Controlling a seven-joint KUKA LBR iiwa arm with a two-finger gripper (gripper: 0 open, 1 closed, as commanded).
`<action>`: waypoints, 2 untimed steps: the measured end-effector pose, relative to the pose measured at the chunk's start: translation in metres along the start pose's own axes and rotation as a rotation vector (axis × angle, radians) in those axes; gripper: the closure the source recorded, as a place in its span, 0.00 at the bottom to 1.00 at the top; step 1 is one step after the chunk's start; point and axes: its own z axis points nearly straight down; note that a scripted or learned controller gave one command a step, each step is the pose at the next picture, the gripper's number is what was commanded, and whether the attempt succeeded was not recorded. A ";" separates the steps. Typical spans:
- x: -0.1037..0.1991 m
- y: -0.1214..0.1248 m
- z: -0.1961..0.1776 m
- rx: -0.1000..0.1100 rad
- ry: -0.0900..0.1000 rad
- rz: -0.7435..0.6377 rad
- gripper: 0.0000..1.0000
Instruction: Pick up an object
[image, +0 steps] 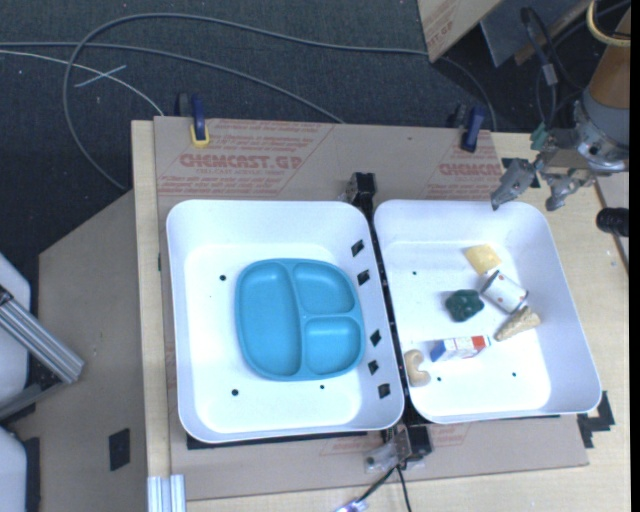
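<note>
Yellow, green, white and tan, the small things I might pick lie loosely grouped in the right bin (560, 385). A pale yellow block (482, 258) sits farthest back. Just in front of it is a white cylinder (503, 291), tipped on its side, and to the cylinder's left a dark green lump (463, 305). A tan wedge (518, 324) lies just in front of the cylinder. Nearer the front edge rests a small tube (459, 347), white with red and blue on it, and beside its left end a little tan curved piece (415, 367), close to the wall between the bins.

My claw (530, 182) hangs over the far right corner of that bin, above its rim and well apart from all these pieces. My two fingers (505, 186) are spread, with nothing between them.

The left bin (195, 380) holds a blue divided plate (298, 318) with three compartments, lying flat near its middle. Both bins rest on a brown board (260, 158) with red printing, fixed at the back by two blue clamps (199, 117). Grey cables (110, 45) loop over the dark floor behind.
</note>
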 end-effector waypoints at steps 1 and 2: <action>0.001 0.002 -0.009 -0.014 -0.003 -0.003 0.00; 0.007 -0.001 0.052 -0.008 -0.001 -0.004 0.00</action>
